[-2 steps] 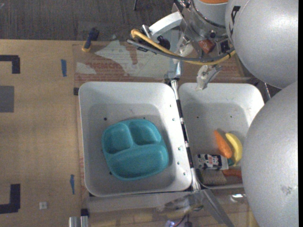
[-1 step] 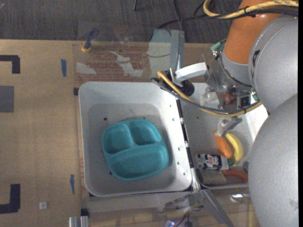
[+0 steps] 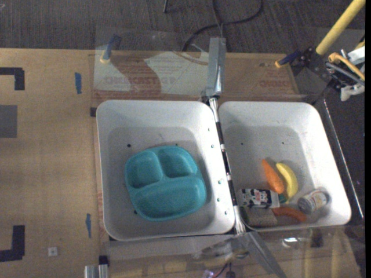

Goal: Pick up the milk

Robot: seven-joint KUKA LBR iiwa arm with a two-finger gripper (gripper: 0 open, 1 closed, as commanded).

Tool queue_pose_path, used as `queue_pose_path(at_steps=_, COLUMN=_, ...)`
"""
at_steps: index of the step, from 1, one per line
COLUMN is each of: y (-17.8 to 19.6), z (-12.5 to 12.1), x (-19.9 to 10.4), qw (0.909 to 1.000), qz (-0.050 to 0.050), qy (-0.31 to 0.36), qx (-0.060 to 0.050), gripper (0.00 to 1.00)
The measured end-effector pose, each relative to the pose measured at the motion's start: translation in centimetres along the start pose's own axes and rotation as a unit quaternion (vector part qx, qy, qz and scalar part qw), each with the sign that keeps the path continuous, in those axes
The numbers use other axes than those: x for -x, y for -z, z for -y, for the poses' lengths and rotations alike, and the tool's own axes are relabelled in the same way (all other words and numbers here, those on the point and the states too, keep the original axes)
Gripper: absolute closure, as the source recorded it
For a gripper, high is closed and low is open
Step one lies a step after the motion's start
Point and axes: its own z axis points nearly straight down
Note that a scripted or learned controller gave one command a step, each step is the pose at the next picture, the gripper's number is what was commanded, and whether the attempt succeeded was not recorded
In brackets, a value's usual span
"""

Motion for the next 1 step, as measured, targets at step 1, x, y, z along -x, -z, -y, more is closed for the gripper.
queue_pose_path(at_steps=1, y=-23.34, z=0.81, x=2.48, qw=0.9996, qz=0.001, qy=-0.028, qx=-0.003, gripper=0.00)
